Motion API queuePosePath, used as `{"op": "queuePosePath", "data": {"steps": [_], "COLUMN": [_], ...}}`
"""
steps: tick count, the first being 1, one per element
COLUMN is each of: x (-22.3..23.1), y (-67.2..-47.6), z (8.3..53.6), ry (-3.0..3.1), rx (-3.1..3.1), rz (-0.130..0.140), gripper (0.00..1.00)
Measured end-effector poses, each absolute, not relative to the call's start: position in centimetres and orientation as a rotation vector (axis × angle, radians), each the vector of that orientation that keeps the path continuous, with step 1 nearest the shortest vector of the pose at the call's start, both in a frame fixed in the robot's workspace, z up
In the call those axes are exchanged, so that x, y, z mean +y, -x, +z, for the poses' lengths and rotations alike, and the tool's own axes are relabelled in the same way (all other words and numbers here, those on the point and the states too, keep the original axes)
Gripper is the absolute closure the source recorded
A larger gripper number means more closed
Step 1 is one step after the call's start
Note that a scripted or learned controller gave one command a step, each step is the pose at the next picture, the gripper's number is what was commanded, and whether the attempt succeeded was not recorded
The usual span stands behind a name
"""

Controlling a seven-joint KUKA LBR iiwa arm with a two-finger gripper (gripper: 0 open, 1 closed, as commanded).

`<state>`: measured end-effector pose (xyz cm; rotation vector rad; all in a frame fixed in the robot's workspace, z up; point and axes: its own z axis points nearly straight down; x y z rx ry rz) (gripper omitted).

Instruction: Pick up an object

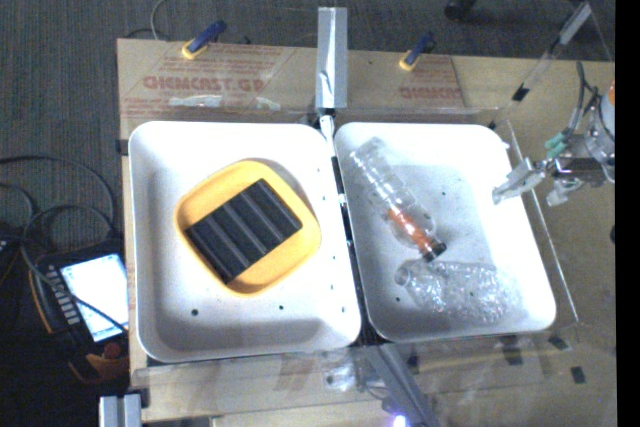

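Note:
A clear plastic bottle with an orange label lies slantwise in the right bin. A crumpled clear plastic piece rests near that bin's front. In the left bin sits a yellow block with a black ridged top. My gripper hangs over the right bin's right rim, well apart from the bottle. It is open, with nothing between its fingers.
The bins stand side by side on a wooden board with two clamps at its back edge. A metal post rises behind the gap between the bins. A tablet lies on the floor at left.

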<state>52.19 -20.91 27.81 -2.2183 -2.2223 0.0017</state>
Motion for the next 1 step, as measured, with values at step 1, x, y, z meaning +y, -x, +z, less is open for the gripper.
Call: {"op": "queuePosePath", "data": {"steps": [1], "x": [-14.46], "y": [-54.60], "z": [17.98], "ry": [2.068], "rx": [-2.362], "rz": [0.001], "gripper": [0.00]}}
